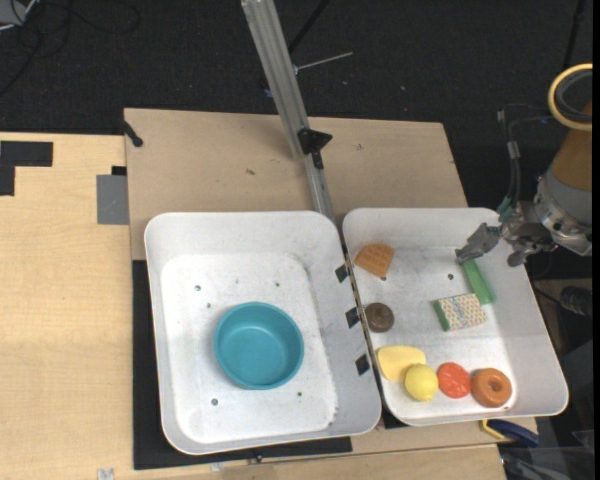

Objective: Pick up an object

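My gripper (497,250) hangs over the right bin's far right side, open, with nothing between its fingers. Just below its left finger (474,245) lies a green stick (480,286), and next to that a green patterned block (460,311). The right bin (420,226) also holds an orange wedge (374,260), a brown round piece (380,317), a yellow piece (399,359), a lemon (421,382), a red tomato (454,380) and an orange doughnut (492,387). A teal bowl (260,344) sits in the left bin (180,258).
A slanted metal rail (285,88) runs from the top down to the gap between the bins. Black clips (352,316) line the shared bin wall. The right bin's middle shows bare floor.
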Robot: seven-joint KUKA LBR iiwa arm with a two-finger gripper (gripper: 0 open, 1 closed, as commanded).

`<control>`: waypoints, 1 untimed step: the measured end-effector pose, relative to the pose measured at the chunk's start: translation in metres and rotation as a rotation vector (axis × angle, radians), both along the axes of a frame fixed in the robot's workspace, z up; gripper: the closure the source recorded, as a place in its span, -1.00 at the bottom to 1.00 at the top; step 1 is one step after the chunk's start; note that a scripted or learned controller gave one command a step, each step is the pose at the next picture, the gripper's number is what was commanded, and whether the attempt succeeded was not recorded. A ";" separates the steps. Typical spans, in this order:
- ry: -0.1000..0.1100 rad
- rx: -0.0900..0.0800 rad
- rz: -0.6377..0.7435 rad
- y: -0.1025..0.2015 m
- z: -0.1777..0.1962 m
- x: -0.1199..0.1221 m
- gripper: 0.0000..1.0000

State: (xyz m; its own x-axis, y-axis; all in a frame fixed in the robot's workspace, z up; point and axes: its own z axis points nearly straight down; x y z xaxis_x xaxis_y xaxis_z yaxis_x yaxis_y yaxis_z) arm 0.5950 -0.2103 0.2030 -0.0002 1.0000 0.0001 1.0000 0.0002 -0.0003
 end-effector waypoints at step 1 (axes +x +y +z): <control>0.004 0.001 0.001 -0.002 -0.056 0.008 -1.00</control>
State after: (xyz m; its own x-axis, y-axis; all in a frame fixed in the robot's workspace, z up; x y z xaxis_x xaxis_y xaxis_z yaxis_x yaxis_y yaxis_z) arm 0.6034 -0.2125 0.1470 -0.0008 1.0000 0.0012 1.0000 0.0008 -0.0047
